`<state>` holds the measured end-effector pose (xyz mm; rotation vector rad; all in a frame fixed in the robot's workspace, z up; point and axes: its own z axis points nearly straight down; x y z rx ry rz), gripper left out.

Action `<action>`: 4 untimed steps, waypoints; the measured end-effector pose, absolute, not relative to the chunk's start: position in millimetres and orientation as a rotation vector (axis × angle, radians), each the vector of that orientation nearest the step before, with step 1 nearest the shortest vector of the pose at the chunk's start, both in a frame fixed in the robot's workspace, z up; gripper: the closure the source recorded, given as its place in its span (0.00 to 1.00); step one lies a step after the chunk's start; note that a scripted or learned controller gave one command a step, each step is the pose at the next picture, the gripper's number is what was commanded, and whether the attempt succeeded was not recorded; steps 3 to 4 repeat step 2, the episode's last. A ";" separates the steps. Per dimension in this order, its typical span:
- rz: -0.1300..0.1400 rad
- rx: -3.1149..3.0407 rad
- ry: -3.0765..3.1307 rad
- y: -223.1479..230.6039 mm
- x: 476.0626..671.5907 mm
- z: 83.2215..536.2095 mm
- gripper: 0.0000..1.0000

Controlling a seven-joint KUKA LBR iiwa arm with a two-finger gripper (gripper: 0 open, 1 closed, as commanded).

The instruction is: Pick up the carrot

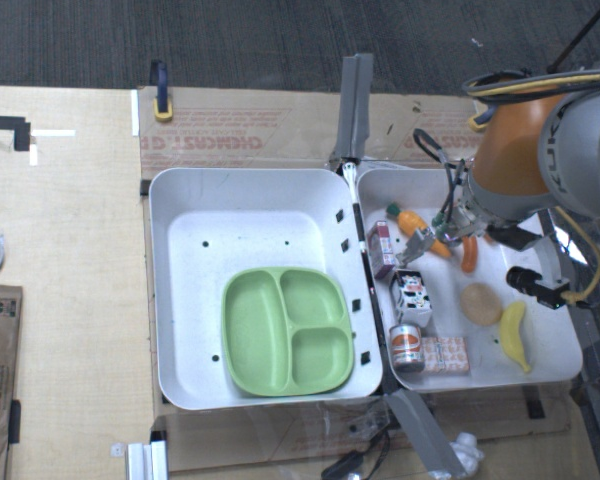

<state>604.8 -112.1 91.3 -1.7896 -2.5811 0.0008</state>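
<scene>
Nearest me in the right bin (pixel 550 373): a can (pixel 406 347) on its side, a flat snack pack (pixel 446 354) just beside it, and a banana (pixel 515 334) toward the right wall. Next row back: a small printed carton (pixel 412 295) and a tan round thing (pixel 481 304), maybe a potato. A dark pink box (pixel 382 249) lies along the left wall.

The carrot (pixel 420 231) sits further back, upper left part of that bin, lying diagonally, green stub toward the back. A second orange-red piece (pixel 469 254) lies to its right; I can't tell what it is.

The gripper (pixel 446 226) hangs right over the carrot's lower end, touching or nearly so. From this slant I can't tell its state, and I see nothing clearly pinched.

The left bin (pixel 180 268) holds just the green divided plate (pixel 288 330).

My read: we're at the approach/grasp step, no lift yet. The next move calls for centring across the carrot's narrow axis, closing, then a straight lift. Risk as I see it: the tip grabs the end and the carrot rolls out, or we catch the orange-red piece instead.
</scene>
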 end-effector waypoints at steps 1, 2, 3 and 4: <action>0.000 -1.797 -2.578 -113.5 605.2 100.8 1.00; 0.002 -1.911 -2.493 -29.6 597.6 191.1 1.00; 0.002 -1.911 -2.493 -29.6 597.6 191.1 1.00; 0.002 -1.911 -2.493 -29.6 597.6 191.1 1.00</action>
